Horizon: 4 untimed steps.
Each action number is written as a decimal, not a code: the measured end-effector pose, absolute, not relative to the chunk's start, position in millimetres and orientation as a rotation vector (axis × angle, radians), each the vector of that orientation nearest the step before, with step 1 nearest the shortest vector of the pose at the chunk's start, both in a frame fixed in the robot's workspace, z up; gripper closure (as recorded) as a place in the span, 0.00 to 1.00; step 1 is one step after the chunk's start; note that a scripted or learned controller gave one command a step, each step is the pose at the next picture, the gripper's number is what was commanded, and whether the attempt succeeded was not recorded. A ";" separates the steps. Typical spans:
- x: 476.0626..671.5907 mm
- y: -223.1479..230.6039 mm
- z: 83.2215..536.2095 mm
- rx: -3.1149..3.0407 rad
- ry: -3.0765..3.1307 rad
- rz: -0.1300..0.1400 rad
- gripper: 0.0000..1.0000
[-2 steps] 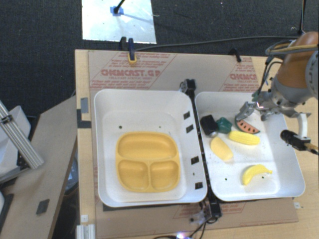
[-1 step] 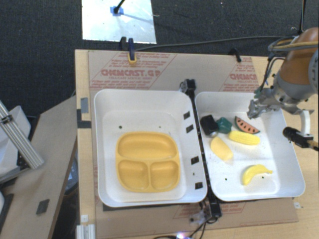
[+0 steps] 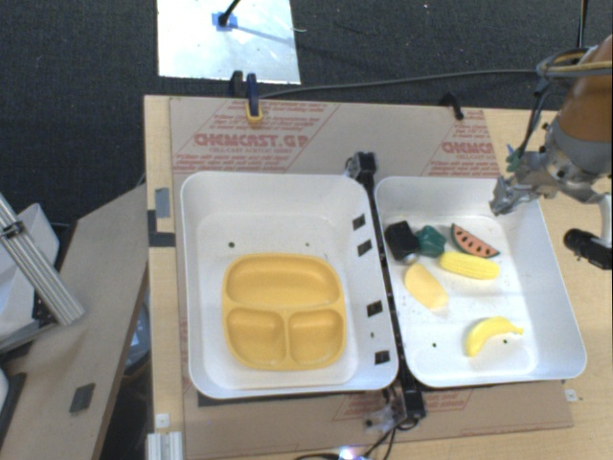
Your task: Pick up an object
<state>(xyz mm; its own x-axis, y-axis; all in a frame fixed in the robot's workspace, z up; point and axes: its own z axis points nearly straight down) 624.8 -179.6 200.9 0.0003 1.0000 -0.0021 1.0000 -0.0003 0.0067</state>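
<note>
Gripper [image 3: 505, 202], finger state impossible to tell, hung over right bin's [image 3: 556, 286] far right corner; watermelon slice [image 3: 474, 241] lay nearest, just down-left, its long axis running roughly left-right.

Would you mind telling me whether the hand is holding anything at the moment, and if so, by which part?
Nothing is held. The hand hangs over the right bin's far corner, apart from the watermelon slice, the corn and the banana.

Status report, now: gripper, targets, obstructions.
Gripper above right bin's far edge, holding nothing seen. Toy corn, banana, watermelon slice lying loose. Path clear.
</note>
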 end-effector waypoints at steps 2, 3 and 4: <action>624.2 -180.7 288.9 2.212 2.223 0.004 1.00; 633.7 -131.1 282.7 2.210 2.231 0.004 1.00; 625.9 -79.8 283.6 2.211 2.231 0.003 1.00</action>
